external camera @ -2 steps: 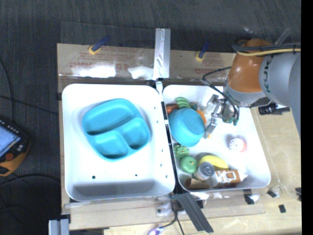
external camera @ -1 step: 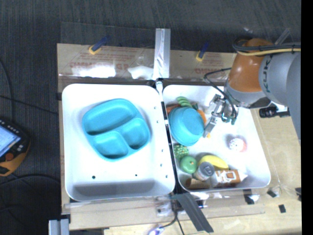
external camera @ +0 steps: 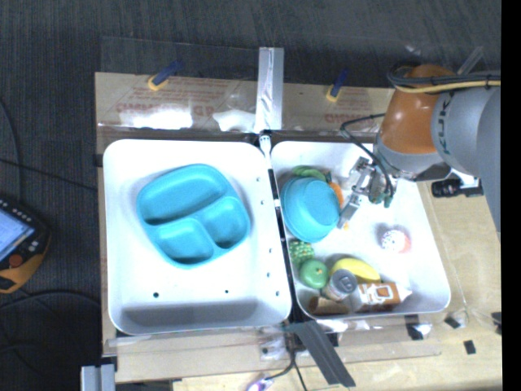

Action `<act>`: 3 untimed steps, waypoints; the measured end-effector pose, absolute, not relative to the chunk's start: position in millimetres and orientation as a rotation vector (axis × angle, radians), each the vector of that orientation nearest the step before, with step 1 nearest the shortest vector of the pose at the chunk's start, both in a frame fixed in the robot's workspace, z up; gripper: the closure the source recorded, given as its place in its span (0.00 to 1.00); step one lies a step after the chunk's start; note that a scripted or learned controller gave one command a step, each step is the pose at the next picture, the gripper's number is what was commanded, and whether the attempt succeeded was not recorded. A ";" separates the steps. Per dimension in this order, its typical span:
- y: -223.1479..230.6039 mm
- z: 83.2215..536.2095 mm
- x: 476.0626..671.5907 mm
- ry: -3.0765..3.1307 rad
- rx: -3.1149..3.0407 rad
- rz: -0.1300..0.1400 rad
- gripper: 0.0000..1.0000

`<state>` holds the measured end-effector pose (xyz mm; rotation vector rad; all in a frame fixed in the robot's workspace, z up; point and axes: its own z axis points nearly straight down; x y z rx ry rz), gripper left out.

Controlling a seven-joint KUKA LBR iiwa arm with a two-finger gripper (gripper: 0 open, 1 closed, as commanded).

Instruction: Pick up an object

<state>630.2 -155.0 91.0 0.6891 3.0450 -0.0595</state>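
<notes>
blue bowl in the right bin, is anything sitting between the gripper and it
Nothing visible does. The gripper hangs just right of the blue bowl, with bare bin floor between them. The orange piece sits at the bowl's upper right rim, close to that gap but not across it.

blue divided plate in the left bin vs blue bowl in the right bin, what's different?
The blue three-compartment plastic plate is wider and shallower than the round blue plastic bowl. The plate lies flat and alone in the left white bin; the bowl is tipped on its side in the right white bin, crowded against other items, with the gripper right beside it. Both share the same light blue colour.
</notes>
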 end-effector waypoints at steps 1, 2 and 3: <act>-137.6 89.6 651.2 3.017 0.827 -0.009 0.00; -136.8 101.9 653.3 3.010 0.823 -0.009 1.00; -71.6 199.3 601.5 2.973 1.008 0.000 1.00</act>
